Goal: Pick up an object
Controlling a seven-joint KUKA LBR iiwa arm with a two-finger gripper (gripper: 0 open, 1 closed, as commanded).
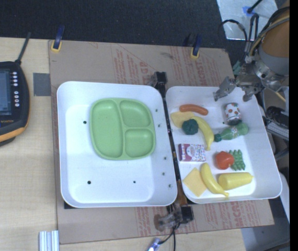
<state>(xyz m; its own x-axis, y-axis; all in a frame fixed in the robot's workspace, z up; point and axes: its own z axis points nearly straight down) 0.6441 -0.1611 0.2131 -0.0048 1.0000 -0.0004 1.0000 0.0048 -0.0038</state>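
The right bin (266, 161) holds toy food: a red sausage (193, 109), a dark green broccoli (190, 126), a yellow banana (205, 130), a small patterned can (231, 113), a green bottle (232, 132), a red-and-white packet (192, 152), a tomato (223, 160), a cheese wedge (194, 182), a second banana (210, 180) and a yellow corn-like piece (235, 180). My gripper (237, 89) hangs open over the bin's far right corner, above and just beyond the can, with nothing between its fingers.
The left bin (70, 156) carries a green divided plate (122, 128). A teach pendant (2, 103) lies at the left of the bench. Clamps (57, 40) hold the cardboard mat at the back edge.
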